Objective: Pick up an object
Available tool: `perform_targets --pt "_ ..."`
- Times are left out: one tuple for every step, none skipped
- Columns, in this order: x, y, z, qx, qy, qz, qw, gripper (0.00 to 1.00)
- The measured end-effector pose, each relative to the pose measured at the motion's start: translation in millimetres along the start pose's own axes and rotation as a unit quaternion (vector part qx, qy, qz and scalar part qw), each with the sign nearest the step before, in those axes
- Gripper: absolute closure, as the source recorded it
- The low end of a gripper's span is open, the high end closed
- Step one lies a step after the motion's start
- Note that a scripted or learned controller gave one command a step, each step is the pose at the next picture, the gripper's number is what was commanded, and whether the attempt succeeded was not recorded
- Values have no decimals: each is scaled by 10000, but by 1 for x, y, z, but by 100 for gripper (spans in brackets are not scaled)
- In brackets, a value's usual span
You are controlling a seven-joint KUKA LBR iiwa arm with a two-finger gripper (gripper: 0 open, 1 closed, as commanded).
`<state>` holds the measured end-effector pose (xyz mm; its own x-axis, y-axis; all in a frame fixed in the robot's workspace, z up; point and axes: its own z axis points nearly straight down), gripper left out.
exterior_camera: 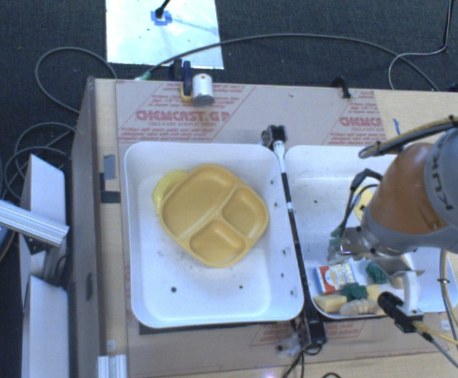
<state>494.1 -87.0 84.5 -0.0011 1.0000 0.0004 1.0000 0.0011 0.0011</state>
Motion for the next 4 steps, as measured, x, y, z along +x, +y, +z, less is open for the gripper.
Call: perform_targets --pt "-2 42 0 -3 -1 -6 10000 100" --pt "0 100 0 -8 -3 -14 10000 100" --pt "-21 148 -1 -11 -7 -17 10000 100" --pt "-21 148 0 -7 -6 -19 10000 0"
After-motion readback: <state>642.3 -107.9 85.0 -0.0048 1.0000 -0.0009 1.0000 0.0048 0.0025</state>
